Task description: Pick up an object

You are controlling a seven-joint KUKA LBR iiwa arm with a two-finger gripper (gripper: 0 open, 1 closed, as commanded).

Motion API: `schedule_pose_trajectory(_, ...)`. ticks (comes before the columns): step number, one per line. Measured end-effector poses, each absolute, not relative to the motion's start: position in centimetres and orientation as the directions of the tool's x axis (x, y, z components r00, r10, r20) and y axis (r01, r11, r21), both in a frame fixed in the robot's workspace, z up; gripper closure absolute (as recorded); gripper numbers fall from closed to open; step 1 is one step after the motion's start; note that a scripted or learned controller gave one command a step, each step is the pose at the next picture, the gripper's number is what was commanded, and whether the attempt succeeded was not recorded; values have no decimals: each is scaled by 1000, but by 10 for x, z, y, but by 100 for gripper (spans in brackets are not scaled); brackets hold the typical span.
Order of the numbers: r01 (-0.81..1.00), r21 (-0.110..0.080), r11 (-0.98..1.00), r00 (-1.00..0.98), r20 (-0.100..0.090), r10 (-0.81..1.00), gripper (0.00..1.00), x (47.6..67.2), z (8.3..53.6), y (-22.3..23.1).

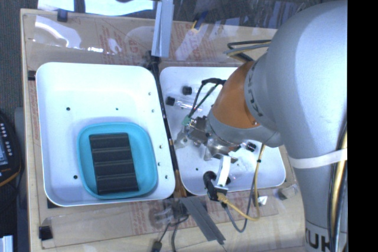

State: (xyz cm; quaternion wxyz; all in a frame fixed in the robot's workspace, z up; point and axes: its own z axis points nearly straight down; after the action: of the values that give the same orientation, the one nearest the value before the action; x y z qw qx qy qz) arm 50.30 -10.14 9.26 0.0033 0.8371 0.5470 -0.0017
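Objects for picking: we are seeing a light-blue plastic tray w/ black ribbed insert (117, 163) lying in the left white bin (56, 97), untouched. Grey arm's gripper (198, 133) is hanging low over the right white bin (271, 171); open vs. closed — we cannot tell. Nothing lifted yet; grasp and lift are remaining.

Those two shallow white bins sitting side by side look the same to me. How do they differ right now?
The left white bin holds a light blue tray with a dark ribbed insert and lies open to view. The right white bin has the grey robot arm with its orange band reaching down into it, hiding much of its floor; a few small dark bits lie near its back edge. Both are shallow, white and round-cornered.
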Motion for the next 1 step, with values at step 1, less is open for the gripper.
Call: schedule_pose_trajectory(1,742,-6,-670,670,-1,742,0,489,191,-47)
